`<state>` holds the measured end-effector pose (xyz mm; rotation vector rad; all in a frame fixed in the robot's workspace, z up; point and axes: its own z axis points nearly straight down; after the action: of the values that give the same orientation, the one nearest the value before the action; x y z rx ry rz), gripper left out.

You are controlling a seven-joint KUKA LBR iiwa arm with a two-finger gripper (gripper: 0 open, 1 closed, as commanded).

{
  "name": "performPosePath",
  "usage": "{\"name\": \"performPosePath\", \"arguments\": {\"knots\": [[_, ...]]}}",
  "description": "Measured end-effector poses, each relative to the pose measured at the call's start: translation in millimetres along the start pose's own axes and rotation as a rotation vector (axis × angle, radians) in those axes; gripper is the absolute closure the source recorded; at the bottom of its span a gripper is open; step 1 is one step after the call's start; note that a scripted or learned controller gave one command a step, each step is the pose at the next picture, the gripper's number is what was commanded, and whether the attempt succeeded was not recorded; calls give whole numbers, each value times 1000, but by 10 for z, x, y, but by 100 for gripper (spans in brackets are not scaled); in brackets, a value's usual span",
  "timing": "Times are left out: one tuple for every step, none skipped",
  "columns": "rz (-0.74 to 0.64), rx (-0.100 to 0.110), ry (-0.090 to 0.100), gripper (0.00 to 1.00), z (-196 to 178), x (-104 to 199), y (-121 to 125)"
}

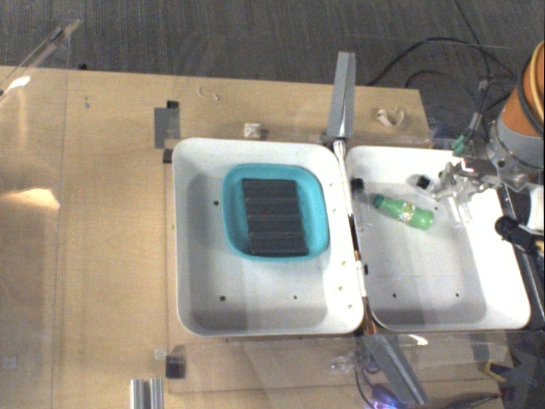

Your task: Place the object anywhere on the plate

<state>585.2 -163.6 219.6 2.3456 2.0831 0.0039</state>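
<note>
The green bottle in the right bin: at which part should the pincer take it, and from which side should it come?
Probably at the middle of the body. The green bottle lies flat in the right bin, its long axis roughly left to right with the dark cap toward the left. So coming from above with the fingers across the narrow width seems best. The pincer is close, up and to the right.

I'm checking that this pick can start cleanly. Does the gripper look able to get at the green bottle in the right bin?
Probably yes. The green bottle lies flat in the right bin, nothing on top of it, and the gripper is just to its right.
</note>
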Motion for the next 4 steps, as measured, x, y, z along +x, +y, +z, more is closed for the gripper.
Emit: {"name": "performPosePath", "arguments": {"knots": [[-2, 1, 2, 100, 139, 528, -964], [0, 1, 2, 0, 137, 524, -963], [-3, -3, 2, 100, 33, 534, -943], [-3, -3, 2, 0, 32, 532, -943]]}}
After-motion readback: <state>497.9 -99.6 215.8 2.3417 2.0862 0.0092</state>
